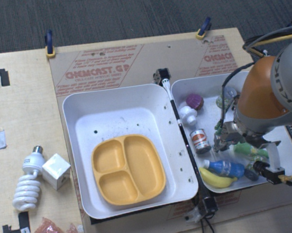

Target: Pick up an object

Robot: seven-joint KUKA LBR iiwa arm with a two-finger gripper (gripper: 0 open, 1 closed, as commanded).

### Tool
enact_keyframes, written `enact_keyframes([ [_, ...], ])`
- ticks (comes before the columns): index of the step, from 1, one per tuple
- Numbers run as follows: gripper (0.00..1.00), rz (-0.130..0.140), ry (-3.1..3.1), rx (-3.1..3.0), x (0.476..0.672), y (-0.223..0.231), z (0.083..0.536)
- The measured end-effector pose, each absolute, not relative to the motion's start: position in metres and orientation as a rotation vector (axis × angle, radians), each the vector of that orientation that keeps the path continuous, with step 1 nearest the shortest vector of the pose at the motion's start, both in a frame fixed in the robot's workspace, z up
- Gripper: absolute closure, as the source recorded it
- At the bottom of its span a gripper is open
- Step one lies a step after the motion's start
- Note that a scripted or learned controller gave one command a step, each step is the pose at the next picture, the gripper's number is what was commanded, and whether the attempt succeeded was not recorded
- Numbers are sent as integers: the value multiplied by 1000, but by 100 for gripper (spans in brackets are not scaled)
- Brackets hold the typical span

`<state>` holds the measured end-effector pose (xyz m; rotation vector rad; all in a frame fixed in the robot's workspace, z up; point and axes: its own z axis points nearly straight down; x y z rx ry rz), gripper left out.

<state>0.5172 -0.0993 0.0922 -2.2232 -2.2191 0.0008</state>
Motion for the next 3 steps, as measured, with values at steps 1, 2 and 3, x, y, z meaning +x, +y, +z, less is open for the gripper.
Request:
enact_keyframes([
  [1, 0, 0, -2224, -2220, 591, -127, 93],
  [2, 0, 1, -2220, -2223, 536, -112, 92],
  [3, 0, 0, -2225, -2220, 622, -107, 93],
])
